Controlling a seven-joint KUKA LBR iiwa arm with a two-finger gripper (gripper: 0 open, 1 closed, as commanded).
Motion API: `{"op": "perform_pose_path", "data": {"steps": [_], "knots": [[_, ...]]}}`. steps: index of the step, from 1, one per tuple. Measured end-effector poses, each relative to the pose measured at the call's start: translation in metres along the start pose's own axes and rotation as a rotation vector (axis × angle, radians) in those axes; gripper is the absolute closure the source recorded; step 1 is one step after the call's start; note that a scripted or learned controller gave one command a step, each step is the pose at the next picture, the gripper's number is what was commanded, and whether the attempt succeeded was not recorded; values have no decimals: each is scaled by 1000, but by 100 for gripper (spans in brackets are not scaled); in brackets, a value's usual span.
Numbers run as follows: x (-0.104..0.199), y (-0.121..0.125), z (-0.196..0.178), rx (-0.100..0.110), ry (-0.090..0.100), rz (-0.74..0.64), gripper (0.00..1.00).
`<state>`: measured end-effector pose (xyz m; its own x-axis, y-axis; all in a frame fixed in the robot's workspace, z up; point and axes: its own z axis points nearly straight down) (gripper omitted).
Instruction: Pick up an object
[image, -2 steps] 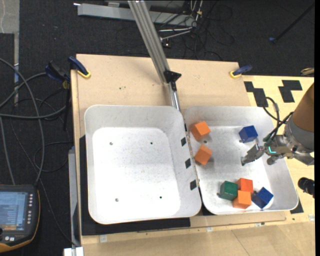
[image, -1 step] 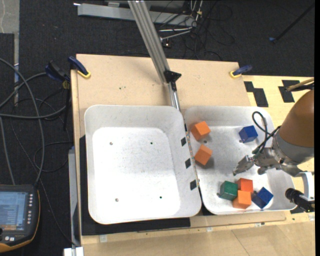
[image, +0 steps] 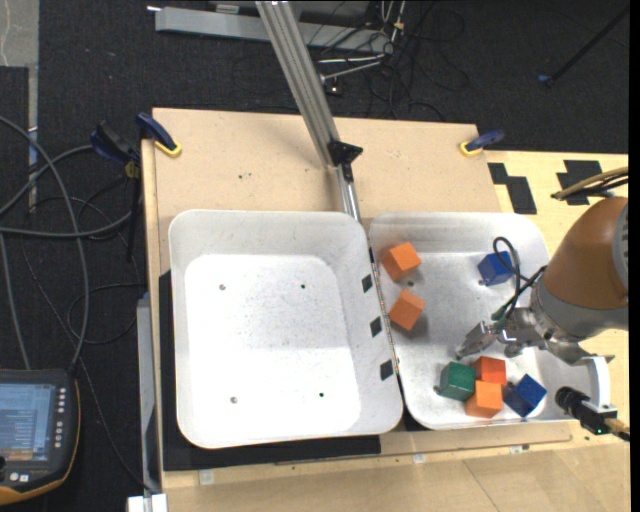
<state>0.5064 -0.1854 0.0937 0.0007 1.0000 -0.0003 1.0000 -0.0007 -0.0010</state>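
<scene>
In the right bin (image: 440, 232) lie several blocks. Two orange blocks sit near its left wall, one (image: 401, 260) above the other (image: 407, 311). A blue block (image: 494, 268) rests at the upper right. Near the front edge a green block (image: 458, 381), a red-orange block (image: 491, 369), an orange block (image: 486, 398) and a blue block (image: 525, 394) cluster together. My gripper (image: 482, 343) hangs just above this cluster, its metal fingers spread apart over the red-orange block with nothing between them.
The left bin (image: 200, 300) stands beside the right one, sharing a middle wall. A slanted metal pole (image: 305, 80) reaches down to the bins' junction. The grey arm with its orange band (image: 590, 262) covers the right bin's right side. Clamps sit at the bench's back corners.
</scene>
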Motion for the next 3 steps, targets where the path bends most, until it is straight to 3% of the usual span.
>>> {"op": "perform_pose_path", "data": {"steps": [1,3], "knots": [[0,1,-12,-4,0,-1,100],[7,10,-117,-9,-2,-5,100]]}}
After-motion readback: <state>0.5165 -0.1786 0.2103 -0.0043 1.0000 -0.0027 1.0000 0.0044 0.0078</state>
